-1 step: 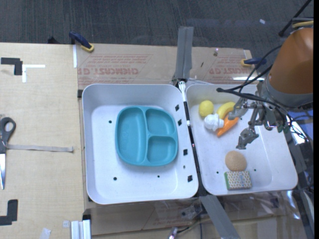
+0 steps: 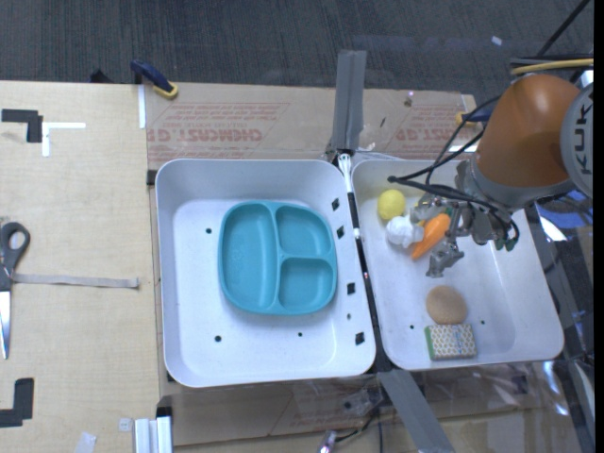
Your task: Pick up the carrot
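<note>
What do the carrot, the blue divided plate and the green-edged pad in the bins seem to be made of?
Carrot: probably moulded plastic, toy-like, with a smooth, even orange surface. Blue divided plate: likely hard plastic, with a uniform turquoise colour, soft sheen and rounded moulded compartments. Green-edged pad: seemingly a sponge or scourer, matte with a speckled top.

I've got a teal divided plate (image 2: 278, 258) sitting in the left bin (image 2: 179, 281). In the right bin (image 2: 514, 295): yellow ball (image 2: 391, 204), a white object (image 2: 401, 230), brown roundish item (image 2: 446, 304), sponge (image 2: 451, 342). Scissors (image 2: 9, 262) lie at the bench's far left.
</note>
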Tool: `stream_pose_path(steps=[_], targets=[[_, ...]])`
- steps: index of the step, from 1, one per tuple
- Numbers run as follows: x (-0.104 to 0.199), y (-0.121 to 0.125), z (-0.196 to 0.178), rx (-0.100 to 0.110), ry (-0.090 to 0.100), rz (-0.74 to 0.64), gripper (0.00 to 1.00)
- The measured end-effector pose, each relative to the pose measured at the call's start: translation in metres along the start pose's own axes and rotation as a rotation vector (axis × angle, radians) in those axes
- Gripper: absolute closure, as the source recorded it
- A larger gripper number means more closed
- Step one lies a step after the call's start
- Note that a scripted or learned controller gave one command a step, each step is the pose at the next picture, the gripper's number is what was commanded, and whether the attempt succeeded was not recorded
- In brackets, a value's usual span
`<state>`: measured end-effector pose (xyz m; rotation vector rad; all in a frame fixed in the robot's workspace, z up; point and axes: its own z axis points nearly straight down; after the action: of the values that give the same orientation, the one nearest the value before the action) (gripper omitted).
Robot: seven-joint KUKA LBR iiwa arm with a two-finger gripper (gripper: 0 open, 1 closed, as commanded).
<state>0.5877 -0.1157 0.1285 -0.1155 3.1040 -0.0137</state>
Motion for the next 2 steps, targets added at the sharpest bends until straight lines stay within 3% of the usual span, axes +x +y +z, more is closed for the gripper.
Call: stream_pose_path(steps=[1, 2], targets=[[-0.034, -0.020, 0.036, -0.009, 0.029, -0.024, 0.00], [-0.037, -0.019, 0.025, -0.006, 0.022, -0.027, 1.00]])
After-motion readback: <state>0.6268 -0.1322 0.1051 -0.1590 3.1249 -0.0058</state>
